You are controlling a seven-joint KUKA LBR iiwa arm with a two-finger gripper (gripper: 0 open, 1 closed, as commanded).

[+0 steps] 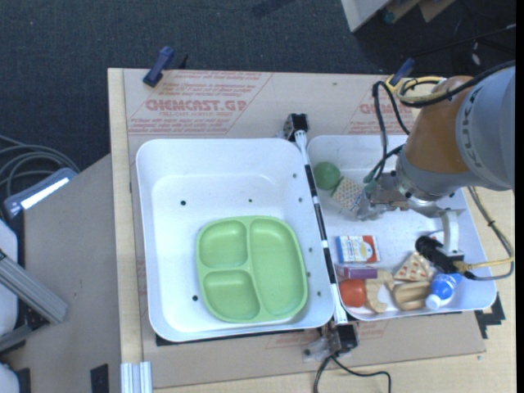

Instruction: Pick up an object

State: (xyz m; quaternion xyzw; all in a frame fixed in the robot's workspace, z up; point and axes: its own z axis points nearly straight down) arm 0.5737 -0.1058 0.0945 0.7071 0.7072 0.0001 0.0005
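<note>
My gripper [368, 205] hangs low over the back left part of the right bin [475, 305]. Its tip sits right beside a pale checkered piece [347, 192], and a green ball [327, 174] lies just left of that. Nearer the front of the same bin are a small white box with red and blue print [356, 249], a red tomato [353, 292], pale bread pieces [379, 295], a pizza slice [414, 267] and a blue bottle [442, 289]. I see nothing lifted.
The left bin [188, 174] holds a green divided plate [250, 268] in its front half. A black-clipped rim [313, 195] separates the two bins. The grey arm with its orange band [438, 133] crosses the back right of the right bin.
</note>
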